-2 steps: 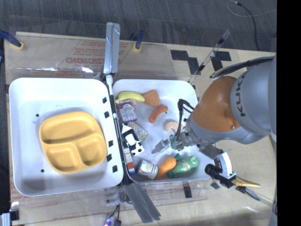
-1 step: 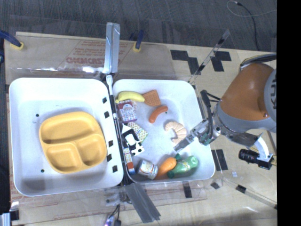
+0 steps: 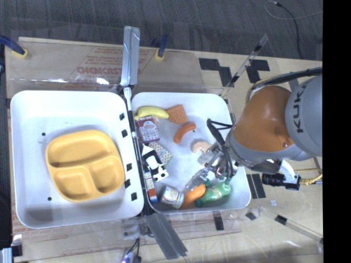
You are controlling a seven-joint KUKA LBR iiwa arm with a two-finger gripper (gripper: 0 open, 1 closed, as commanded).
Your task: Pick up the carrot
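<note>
Camera view: gripper [image 3: 205, 174] low over the right bin's [image 3: 219, 104] near side, beside the carrot [image 3: 193, 194].
Carrot lies just below the gripper, between a can [image 3: 170, 196] and green bottle [image 3: 214, 194]; whether its fingers are apart or closed, I cannot tell.

Dark ribbed floor [image 3: 181, 10] around a pale wooden bench [image 3: 181, 64]

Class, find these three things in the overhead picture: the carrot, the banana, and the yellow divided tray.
carrot [image 3: 195, 193], camera view, middle of its orange body.
banana [image 3: 152, 112], camera view, middle of the curved fruit.
yellow divided tray [image 3: 83, 146], camera view, floor of its large upper compartment.
</note>
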